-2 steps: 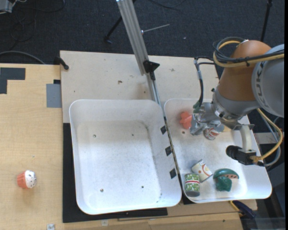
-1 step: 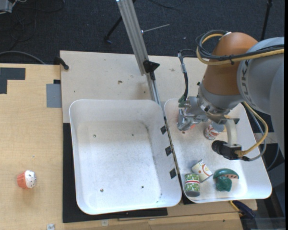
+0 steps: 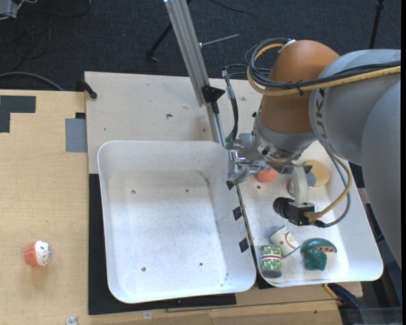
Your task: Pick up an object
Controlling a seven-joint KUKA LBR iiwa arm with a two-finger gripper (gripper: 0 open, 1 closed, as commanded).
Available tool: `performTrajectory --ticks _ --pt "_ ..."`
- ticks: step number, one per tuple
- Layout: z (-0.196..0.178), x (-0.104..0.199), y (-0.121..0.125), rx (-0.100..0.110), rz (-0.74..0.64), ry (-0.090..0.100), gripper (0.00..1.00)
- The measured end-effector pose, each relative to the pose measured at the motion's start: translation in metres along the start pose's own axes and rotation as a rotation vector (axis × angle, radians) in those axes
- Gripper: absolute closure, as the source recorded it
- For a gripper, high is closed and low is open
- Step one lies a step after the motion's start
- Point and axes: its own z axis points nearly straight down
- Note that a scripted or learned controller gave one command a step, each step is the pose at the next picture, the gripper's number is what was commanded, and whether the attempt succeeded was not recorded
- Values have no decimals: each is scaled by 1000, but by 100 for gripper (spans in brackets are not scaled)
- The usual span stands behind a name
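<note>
A grey arm's gripper [image 3: 257, 171] hangs over the right bin [image 3: 365, 266], its opening hidden, just beside an orange ball [image 3: 265, 175] that could roll off under a slanted touch.

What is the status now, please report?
Gripper low over right bin, fingers hidden. Orange object beside it, no grasp seen. Green can, small cup, green toy lie nearer the front, clear of it.
</note>
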Motion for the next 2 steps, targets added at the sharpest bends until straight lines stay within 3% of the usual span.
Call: performTrajectory --ticks 1,2 --pt "-1 51 15 0 0 1 100" --pt "-1 49 14 2 -1 -2 0"
